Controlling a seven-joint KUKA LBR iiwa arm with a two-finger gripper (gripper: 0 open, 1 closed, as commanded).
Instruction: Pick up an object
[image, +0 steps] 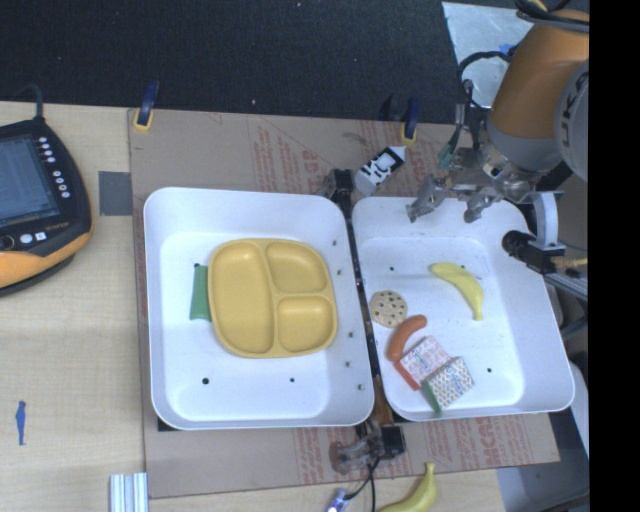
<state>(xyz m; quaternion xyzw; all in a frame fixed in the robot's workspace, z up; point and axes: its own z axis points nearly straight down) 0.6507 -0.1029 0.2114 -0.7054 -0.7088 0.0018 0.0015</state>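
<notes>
Arm (545, 90) grey with a broad orange band above the wrist, rounded and glossy; grey collar below the band, narrowing to a metal wrist block; gripper (452, 203) bare grey metal, two thin fingers (422, 205) splayed out from a central body, tips angled; dark cables (478, 70) loop along the wrist on the camera-left side; small greenish wire or tag beside the gripper body; a black fitting and white bracket sit on the arm's right side; no legible markings.
</notes>
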